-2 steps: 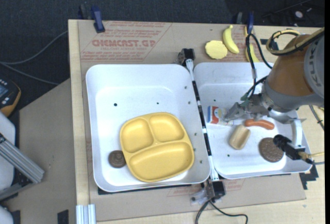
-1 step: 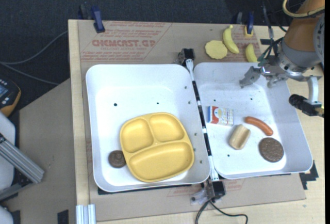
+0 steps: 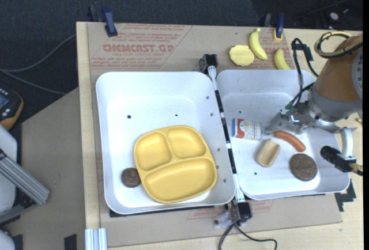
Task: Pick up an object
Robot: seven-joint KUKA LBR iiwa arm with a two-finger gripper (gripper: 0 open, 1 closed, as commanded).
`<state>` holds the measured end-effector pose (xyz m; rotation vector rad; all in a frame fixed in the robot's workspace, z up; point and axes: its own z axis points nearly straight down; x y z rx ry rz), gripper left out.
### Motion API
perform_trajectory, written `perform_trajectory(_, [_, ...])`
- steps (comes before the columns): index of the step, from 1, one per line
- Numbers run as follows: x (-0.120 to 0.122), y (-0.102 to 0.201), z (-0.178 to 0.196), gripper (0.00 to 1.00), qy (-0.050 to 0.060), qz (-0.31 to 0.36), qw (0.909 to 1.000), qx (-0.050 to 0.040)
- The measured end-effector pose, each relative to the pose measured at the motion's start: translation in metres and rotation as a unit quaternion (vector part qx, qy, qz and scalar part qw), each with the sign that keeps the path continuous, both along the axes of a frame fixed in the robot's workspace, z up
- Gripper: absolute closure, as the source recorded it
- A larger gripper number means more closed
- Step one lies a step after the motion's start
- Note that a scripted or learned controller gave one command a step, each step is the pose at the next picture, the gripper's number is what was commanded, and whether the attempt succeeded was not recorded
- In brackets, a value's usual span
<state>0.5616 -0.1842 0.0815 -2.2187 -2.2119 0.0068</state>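
Observation:
The right bin (image 3: 253,84) holds a small white carton with a red and blue label (image 3: 245,128), a red hot dog sausage (image 3: 290,140), a tan bread roll (image 3: 267,152) and a brown round patty (image 3: 303,166). My gripper (image 3: 284,121) is low in this bin, just above the sausage's left end and right of the carton. Nothing shows between its fingers. The left bin (image 3: 150,90) holds a yellow divided plate (image 3: 174,162) and a small brown cookie (image 3: 131,177).
Behind the right bin, on the bench, lie a yellow lemon-like toy (image 3: 242,55) and two toy bananas (image 3: 258,45) (image 3: 281,59). A black cable (image 3: 300,64) loops by the arm. Blue clamps (image 3: 108,19) (image 3: 279,25) hold the board's back edge.

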Motion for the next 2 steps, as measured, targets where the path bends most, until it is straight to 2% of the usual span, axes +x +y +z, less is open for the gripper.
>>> perform_trajectory(1, [0.0048, 0.0005, 0.0135, 1.0, -0.005, 0.001, 1.0, -0.0018])
perform_trajectory(2, [0.0047, 0.0005, 0.013, 0.0, -0.005, 0.001, 1.0, -0.0017])
